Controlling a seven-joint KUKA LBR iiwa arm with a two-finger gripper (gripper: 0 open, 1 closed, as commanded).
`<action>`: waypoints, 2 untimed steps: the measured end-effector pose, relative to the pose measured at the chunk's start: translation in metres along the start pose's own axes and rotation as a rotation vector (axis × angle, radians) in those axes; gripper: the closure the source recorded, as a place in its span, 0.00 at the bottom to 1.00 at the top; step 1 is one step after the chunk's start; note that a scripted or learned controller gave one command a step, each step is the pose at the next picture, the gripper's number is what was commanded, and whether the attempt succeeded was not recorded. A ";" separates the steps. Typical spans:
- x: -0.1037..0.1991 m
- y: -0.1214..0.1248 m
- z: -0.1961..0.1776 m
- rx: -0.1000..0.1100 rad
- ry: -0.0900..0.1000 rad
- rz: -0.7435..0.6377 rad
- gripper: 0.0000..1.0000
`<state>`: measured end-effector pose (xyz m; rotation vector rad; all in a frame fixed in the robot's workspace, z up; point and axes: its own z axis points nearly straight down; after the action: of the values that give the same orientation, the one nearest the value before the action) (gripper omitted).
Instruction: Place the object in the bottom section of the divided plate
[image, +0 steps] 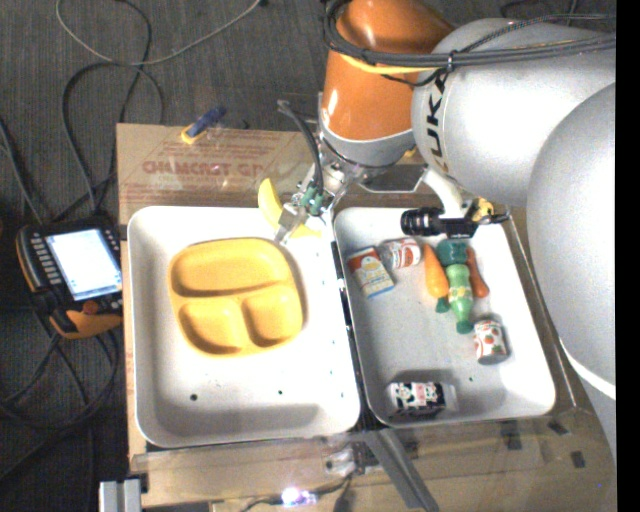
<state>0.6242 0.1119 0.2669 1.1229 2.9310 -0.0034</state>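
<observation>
The arm (520, 130) — grey shell, orange band — is nearest the camera and covers the upper right of the view. Its gripper (300, 212) hangs over the upper right corner of the left bin (150, 400), with a yellow banana-shaped object (270, 200) at its fingertips. The grip appears closed on the object, though the contact is small in the view.

The yellow divided plate (238, 294) sits in the left bin with all three sections bare; the two small sections face the bench's near edge.

The right bin (540, 390) contains a small carton (372, 272), cans, a carrot (436, 276), a green bottle (459, 290).

Status, as judged — pickup achieved; transfer over the bottom section, lowering and release remain
</observation>
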 end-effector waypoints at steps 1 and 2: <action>-0.014 -0.010 0.037 0.001 0.001 -0.016 1.00; 0.045 0.049 0.023 -0.001 0.001 -0.194 1.00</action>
<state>0.6237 0.1782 0.2432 0.8347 3.0268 -0.0009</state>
